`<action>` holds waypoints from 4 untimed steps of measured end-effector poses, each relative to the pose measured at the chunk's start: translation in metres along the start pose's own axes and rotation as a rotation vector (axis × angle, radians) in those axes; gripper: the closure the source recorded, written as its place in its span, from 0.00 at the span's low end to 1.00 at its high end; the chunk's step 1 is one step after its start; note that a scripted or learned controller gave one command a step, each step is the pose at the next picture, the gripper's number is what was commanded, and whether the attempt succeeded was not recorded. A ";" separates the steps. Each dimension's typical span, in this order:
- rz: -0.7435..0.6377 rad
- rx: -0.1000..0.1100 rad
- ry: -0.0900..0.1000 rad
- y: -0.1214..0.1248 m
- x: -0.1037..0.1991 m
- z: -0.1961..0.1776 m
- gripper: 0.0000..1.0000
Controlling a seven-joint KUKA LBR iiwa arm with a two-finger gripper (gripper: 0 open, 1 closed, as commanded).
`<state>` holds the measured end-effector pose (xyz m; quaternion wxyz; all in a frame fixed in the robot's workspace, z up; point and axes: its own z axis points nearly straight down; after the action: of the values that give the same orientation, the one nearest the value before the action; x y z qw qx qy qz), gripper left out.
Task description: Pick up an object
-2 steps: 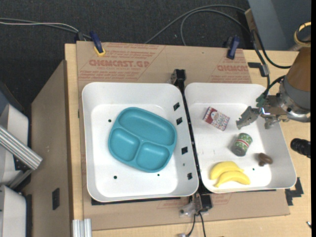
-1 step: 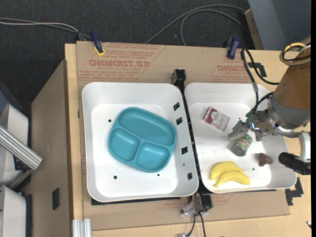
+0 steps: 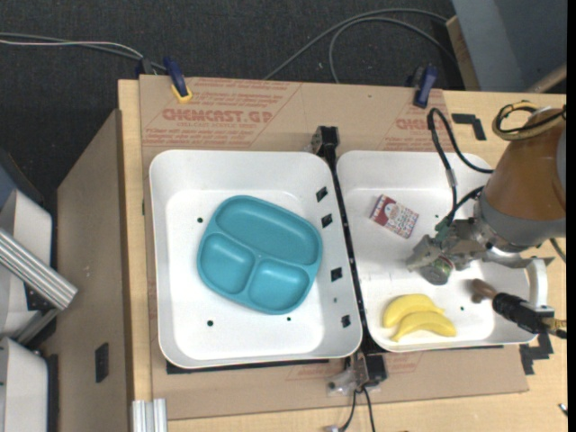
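Camera view: banana (image 3: 418,319) just below pincer (image 3: 432,261).

the left bin (image 3: 171,268) is mostly taken by a blue divided plate (image 3: 259,254) sitting at its middle; free floor is left as a ring around it, widest along the near edge and the left wall. in the right bin (image 3: 360,241), a small red-and-white packet (image 3: 393,215) lies toward the far left and a yellow banana (image 3: 417,318) along the near wall, with bare floor between them. the gripper (image 3: 432,261) and the arm (image 3: 526,192) above it block the right half. a black cable (image 3: 441,151) crosses the far right corner.
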<state>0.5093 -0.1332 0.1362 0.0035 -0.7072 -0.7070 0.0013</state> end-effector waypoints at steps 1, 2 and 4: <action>0.000 0.000 0.000 -0.001 0.001 0.053 0.00; 0.000 -0.007 -0.001 0.001 0.001 0.039 1.00; -0.001 -0.014 -0.005 -0.003 -0.014 -0.071 1.00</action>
<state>0.5071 -0.1471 0.2069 -0.0035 -0.7069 -0.7073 -0.0019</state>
